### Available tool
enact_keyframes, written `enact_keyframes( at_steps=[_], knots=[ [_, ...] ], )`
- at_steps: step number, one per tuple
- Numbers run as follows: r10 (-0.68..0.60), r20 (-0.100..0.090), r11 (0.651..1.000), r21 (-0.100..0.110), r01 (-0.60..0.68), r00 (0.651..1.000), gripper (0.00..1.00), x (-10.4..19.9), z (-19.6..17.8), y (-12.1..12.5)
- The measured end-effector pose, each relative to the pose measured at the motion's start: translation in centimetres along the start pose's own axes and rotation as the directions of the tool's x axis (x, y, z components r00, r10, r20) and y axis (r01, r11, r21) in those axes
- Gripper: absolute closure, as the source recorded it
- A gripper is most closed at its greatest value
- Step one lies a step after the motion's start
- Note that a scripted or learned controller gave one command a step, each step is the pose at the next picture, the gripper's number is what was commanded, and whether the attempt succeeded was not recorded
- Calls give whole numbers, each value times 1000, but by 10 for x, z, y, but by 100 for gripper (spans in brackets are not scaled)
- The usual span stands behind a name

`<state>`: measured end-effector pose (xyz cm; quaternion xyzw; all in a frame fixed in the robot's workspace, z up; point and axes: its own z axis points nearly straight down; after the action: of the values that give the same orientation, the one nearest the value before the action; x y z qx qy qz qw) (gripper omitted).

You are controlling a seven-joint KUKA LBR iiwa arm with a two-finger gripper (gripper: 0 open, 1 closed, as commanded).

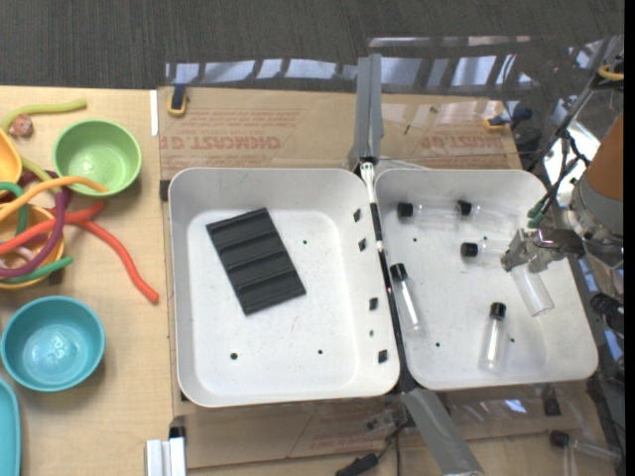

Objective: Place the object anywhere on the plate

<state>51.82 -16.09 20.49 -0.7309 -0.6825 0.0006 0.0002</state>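
- Near front of right bin (580,360): capped vial (491,340) lying flat and loose, black cap toward the far side. Judged a spare, not the piece in hand.
- Just beyond, toward the right wall: clear vial (537,294), taken to be the task's object on account of its place directly under the hand (531,253). Long axis slanted, far end pointing up-left beneath the hand, near end pointing down-right. Cap end not discernible.
- Hand positioned low over that vial's far end, presumably for a pick. Open or closed: cannot tell. Grip on the vial not confirmed.
- Beside the divider: second vial (406,300), long axis roughly near-to-far, cap at the far end, well apart from the hand.
- In left bin (189,365): black ribbed plate (255,261), flat and set at a diagonal, top face bare. Judged to offer a broad landing area. Well apart from the clear vial, with the divider between.
- Far side of right bin: far vial (434,209) lying crosswise.
- Transfer to the plate judged not yet done.
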Motion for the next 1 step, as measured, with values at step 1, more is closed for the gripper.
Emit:
enact_keyframes(
  at_steps=[1],
  knots=[
    [-94,-1,996,2,94,996,100,-57,78,-37]
  ],
)
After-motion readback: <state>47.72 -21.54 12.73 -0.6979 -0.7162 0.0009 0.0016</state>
